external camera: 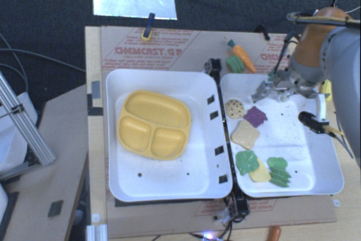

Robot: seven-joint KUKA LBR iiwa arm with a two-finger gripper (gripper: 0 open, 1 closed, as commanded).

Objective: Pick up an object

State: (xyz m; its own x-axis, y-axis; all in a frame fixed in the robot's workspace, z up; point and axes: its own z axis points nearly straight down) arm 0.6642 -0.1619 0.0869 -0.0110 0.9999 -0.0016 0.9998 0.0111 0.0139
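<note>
Green leafy pieces (pixel 279 171) lie nearest, then toast slice (pixel 244 134), purple piece (pixel 255 116), cookie (pixel 233 108), all loose in right bin (pixel 324 161). My gripper (pixel 264 91) hovers above the bin's far edge, poised to descend; nothing held, finger state unclear.

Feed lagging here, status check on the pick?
Gripper over right bin's top edge, nothing between fingers. Cookie and purple piece just below it. Path unobstructed.
</note>
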